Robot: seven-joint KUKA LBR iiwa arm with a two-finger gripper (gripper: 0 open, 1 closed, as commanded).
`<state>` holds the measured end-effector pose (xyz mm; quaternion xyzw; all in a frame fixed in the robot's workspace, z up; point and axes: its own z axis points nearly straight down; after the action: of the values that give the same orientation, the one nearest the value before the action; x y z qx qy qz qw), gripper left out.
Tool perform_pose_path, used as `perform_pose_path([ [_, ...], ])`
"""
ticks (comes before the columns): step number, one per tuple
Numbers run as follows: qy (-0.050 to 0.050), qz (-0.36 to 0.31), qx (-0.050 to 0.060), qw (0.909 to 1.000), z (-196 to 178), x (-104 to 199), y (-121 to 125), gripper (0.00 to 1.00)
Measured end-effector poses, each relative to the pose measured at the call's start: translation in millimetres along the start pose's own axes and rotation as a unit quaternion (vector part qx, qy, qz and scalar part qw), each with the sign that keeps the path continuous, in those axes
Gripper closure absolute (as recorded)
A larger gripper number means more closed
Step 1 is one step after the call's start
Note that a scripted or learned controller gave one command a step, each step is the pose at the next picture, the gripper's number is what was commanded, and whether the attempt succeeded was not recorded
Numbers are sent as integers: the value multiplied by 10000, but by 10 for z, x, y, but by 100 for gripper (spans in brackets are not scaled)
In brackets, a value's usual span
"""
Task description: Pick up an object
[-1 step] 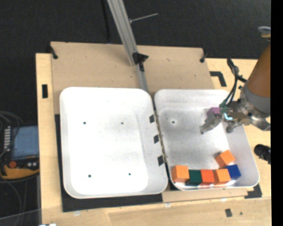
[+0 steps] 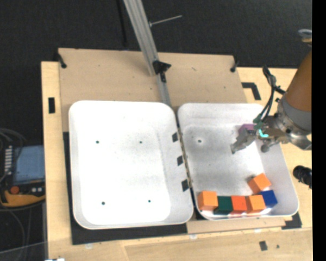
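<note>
— Tool status?
— Tool [image 2: 249, 140] over the right bin [image 2: 217, 162]; jaws' state cannot be determined.
— Objects?
— Blocks [image 2: 239, 202] lie below and beside it, apart, along the bin's near wall.

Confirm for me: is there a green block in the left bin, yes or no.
No: the green block sits in the right bin, in the row of blocks along its near edge, next to an orange block.
</note>
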<state>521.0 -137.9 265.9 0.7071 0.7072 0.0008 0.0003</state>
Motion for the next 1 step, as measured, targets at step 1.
perform_pose_path([
  [1, -9, 13, 29, 10000, 429, -51, -19, 0],
])
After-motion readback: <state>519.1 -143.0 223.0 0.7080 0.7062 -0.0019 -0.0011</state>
